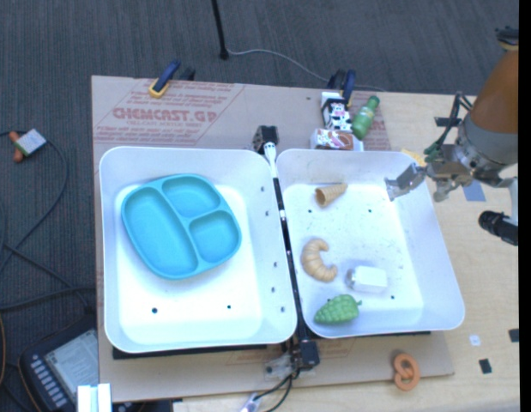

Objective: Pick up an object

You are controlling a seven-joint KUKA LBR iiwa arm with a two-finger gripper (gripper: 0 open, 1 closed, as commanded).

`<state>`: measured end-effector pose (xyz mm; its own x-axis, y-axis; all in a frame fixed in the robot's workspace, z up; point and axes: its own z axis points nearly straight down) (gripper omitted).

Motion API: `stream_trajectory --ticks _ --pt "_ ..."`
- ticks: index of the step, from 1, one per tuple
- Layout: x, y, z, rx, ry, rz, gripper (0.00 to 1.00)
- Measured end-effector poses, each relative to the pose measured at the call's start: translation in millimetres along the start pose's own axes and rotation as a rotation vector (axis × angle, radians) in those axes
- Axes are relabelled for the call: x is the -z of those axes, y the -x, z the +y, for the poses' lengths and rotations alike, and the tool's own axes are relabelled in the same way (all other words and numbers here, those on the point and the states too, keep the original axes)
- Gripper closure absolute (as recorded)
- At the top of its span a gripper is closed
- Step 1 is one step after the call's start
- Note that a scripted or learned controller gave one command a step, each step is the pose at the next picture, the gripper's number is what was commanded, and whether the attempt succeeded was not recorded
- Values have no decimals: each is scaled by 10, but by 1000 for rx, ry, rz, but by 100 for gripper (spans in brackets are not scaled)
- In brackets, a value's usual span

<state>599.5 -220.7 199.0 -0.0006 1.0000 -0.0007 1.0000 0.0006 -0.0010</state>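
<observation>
So the two-finger metal pincer [421, 178] is hanging over the far right rim of the right-hand shallow white bin [437, 247], and honestly I can't tell from this angle how its jaws stand, there's just a grey tab sticking out towards the bin and nothing visibly held. Everything pickable sits to its left and nearer the camera: the small tan cone-shaped piece [329, 194] is closest, just left of it at about the same depth; the curled golden croissant-like toy [318, 259] is further left and forward; the little white block [368, 277] sits almost straight forward of it; the bumpy green fabric lump [337, 309] is the farthest, in the near corner. The blue three-compartment plastic plate [179, 224] is way off left in the other bin.

My guess on risk: dropping from here lands on the bin rim or bare floor, since nothing lies under it. The white block also blends into the bin, and it's low, so a pinch could slide off
</observation>
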Motion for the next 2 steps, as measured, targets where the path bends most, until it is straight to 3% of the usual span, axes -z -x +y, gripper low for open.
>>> stream_trajectory --ticks 1,2 --pt "-1110 -349 -487 -1 5 0 0" --pt "-1116 -1037 -1007 -1 9 -2 0"
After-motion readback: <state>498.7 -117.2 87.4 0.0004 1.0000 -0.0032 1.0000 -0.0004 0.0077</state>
